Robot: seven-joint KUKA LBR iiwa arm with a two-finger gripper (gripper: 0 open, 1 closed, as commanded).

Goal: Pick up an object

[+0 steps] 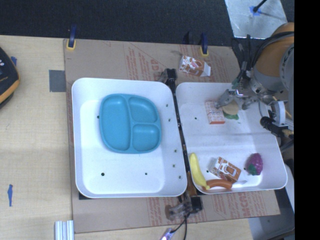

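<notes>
My gripper (233, 102) is low over the far part of the right bin (235, 139), directly above a small tan and green food item (231, 112). Its metal parts cover the item's top. A flat white and red packet (215, 115) lies just left of that item. Along the bin's near edge lie a yellow banana (196, 170), an orange sausage (219, 185), a brown and white carton (226, 169) and a purple bunch of grapes (255, 164).
The left bin (82, 149) holds a blue divided plate (131, 123). A snack packet (195, 66) lies on the cardboard beyond the bins. A yellow and black device (6, 81) sits at the bench's left edge. The arm's cables hang at the right.
</notes>
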